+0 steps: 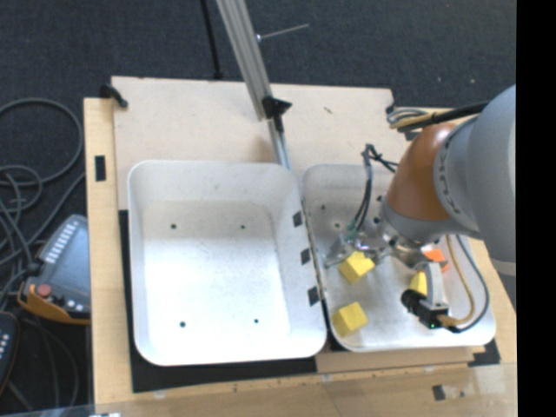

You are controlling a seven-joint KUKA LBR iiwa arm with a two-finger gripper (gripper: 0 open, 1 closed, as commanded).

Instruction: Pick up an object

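Pale counter [208, 120] carries two bins, and in the right bin [334, 189] the tool [352, 254] sits down at a yellow block [357, 267], apparently mid-grasp; its grip I cannot tell, so lifting should wait on a firm pinch.

It looked like a robotics lab: a plywood bench [191, 120] on dark carpet [104, 24], an aluminium camera pole [243, 46] rising at the far side, loose cables [26, 181] and a teach pendant [61, 272] lying at the left.
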